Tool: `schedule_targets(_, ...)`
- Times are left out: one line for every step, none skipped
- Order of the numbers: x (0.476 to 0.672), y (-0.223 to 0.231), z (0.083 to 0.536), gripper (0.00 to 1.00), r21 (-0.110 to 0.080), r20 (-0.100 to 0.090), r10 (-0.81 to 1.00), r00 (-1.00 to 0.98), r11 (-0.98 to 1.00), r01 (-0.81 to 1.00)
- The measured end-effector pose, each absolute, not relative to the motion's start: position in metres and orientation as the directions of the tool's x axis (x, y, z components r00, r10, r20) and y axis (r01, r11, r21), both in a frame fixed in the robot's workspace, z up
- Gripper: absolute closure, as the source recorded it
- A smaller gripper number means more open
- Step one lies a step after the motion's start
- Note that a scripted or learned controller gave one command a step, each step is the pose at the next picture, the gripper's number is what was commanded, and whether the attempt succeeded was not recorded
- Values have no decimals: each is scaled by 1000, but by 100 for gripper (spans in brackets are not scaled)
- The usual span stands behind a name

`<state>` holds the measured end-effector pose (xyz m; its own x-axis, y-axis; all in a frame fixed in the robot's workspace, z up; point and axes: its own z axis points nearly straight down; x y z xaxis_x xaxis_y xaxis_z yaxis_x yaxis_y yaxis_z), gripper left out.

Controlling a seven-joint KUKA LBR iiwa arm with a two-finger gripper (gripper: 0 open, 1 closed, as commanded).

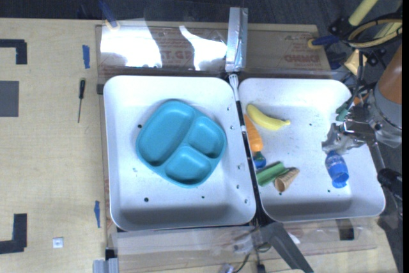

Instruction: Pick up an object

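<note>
Gripper (pixel 339 137) at right bin's (pixel 307 201) right edge, finger state unclear, blue bottle (pixel 337 171) just below it, banana (pixel 267 118), carrot (pixel 254 135), cone (pixel 285 179) toward that bin's left.

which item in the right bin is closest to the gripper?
The blue bottle, lying just below the gripper at the bin's right side. The banana, carrot, green piece and cone cluster far left.

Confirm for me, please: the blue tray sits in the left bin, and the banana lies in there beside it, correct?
Not quite. The blue tray does sit in the left bin, but the banana lies in the right bin, near the carrot. The camera view shows it.
</note>
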<state>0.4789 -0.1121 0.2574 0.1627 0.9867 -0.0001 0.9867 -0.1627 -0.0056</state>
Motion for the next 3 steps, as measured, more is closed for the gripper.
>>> schedule_targets(489,-149,287,100,3,-2,994,112,-112,994)
schedule_targets(496,-181,343,100,4,-6,908,-420,420,908)
schedule_targets(522,-176,270,100,-2,2,980,-197,197,980)
